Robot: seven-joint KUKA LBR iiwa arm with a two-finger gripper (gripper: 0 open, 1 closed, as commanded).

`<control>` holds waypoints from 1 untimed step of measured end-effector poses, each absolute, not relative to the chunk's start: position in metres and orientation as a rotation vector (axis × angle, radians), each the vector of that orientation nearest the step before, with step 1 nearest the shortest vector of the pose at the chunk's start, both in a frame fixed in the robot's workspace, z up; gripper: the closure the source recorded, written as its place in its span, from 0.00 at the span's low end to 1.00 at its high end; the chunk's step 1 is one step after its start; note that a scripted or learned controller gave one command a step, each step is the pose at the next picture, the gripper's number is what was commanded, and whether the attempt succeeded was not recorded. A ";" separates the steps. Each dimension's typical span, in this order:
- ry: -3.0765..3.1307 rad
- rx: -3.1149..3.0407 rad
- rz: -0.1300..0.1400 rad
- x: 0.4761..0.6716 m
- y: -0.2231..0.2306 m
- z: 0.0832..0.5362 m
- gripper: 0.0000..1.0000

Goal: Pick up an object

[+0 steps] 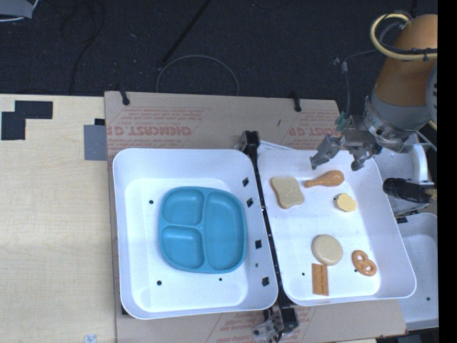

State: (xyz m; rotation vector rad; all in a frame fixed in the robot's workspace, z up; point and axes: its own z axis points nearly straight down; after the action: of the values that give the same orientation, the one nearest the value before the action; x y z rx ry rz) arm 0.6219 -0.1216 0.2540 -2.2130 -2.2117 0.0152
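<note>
My gripper (341, 157) hangs over the far edge of the right bin (400, 263), its two fingers spread open with nothing between them. Just below it lies a tan drumstick-shaped piece (325, 180). A slice of toast (286, 191) sits to the left of that, and a small yellow round piece (346, 203) to the right. Nearer the front are a beige round cookie (327, 249), a pretzel (364, 263) and an orange-brown bar (320, 279).
The left bin (136, 191) holds a blue divided plate (202, 229). A black divider (258, 213) runs between the two bins. Brown cardboard (214, 120) lies beneath them on the pale bench.
</note>
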 end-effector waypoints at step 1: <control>-2.221 -2.218 0.003 0.624 -0.122 0.262 0.00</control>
State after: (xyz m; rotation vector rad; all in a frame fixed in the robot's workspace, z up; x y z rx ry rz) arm 0.6240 -0.1217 0.2618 -2.2184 -2.2206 0.0027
